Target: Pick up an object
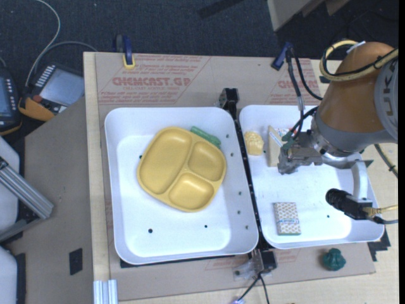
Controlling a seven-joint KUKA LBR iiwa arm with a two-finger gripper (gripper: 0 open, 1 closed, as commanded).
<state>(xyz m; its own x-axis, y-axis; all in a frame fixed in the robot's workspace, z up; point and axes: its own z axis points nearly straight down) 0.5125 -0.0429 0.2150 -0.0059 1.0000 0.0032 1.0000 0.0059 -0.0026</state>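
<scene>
Your gripper (292,159) low in right bin (316,233), over beige packet (274,145) — cannot tell grip state, arm hides it. Yellow lump (254,142) just left; patterned box (287,218) nearer front — free target. Yellow tray (182,168) fills left bin (126,189).

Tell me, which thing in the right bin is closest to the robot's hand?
The tan box, standing right beside the hand. The yellow lump and the small patterned packet lie farther away.

Single fixed camera above the bench, looking down slantwise, perhaps mid-range, left bin (117,189) and right bin (316,236) both framed
</scene>
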